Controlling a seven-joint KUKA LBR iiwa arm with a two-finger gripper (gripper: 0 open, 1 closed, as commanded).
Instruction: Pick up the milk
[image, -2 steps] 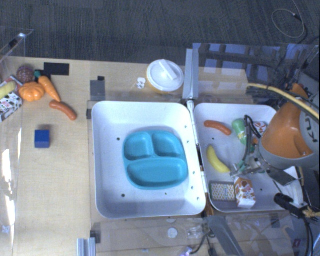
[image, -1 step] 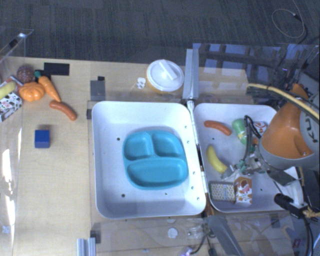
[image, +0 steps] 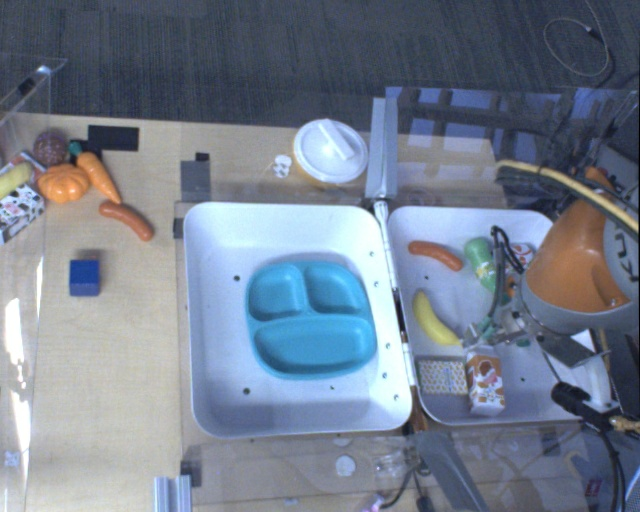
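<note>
The milk (image: 485, 383) is a small white and brown carton. It lies in the right bin (image: 452, 225), near that bin's front wall. My gripper (image: 503, 333) hangs just above the carton's far end, under the grey arm with the orange band (image: 572, 268). The wrist and cables hide the gripper's tips. The carton rests on the bin floor.
The right bin also holds a banana (image: 434, 319), a red sausage (image: 436, 255), a green item (image: 481, 259) and a speckled pad (image: 441, 376) beside the milk. A blue divided plate (image: 311, 317) sits in the left bin (image: 215, 330). Toy foods and a blue cube (image: 85, 277) lie on the bench at left.
</note>
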